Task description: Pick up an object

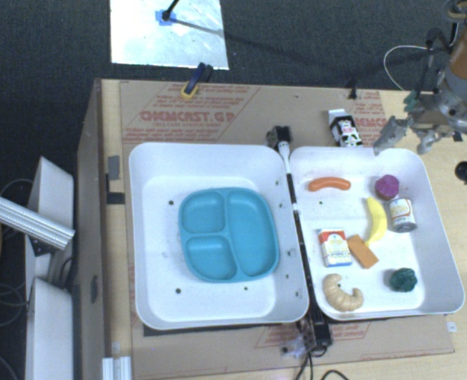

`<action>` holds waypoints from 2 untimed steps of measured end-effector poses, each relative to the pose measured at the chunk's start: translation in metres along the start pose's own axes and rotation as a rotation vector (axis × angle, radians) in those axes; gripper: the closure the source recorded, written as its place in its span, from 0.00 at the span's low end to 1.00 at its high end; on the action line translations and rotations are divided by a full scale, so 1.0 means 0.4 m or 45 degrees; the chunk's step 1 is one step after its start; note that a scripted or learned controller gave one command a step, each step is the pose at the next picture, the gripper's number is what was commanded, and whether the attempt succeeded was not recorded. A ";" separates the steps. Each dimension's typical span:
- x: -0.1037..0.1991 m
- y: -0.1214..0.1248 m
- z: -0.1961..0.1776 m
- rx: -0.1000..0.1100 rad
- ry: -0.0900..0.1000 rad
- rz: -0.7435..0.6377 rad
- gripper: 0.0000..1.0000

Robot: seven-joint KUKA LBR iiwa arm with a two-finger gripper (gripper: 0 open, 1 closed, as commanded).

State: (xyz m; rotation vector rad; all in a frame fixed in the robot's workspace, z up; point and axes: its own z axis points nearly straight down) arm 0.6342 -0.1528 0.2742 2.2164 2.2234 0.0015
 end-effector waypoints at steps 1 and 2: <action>-0.136 -0.045 0.214 0.003 0.000 0.002 0.00; -0.091 -0.121 0.417 -0.019 -0.002 -0.002 0.00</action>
